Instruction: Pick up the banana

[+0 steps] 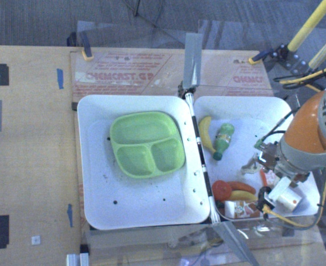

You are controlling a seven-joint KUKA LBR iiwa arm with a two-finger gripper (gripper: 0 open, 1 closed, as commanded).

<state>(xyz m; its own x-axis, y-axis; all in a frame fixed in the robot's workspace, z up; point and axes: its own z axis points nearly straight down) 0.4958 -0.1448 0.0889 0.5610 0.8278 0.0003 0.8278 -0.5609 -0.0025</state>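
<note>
Camera view: banana (206, 132) lies against right bin's (246, 105) left wall beside green bottle (222, 140), untouched; gripper (260, 162) hovers well apart, claw state can't tell.

The arm (312, 143) is grey with a broad orange band (rounded), trailing black and yellow cables.

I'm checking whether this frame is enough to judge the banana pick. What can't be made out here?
- Gripper: small and blurred in the camera view, so whether it is open or shut cannot be told.
- Small carton: partly covered by the arm's white wrist part; its label is too small to read.
- Banana: lies against the bin wall; its underside is hidden.
</note>
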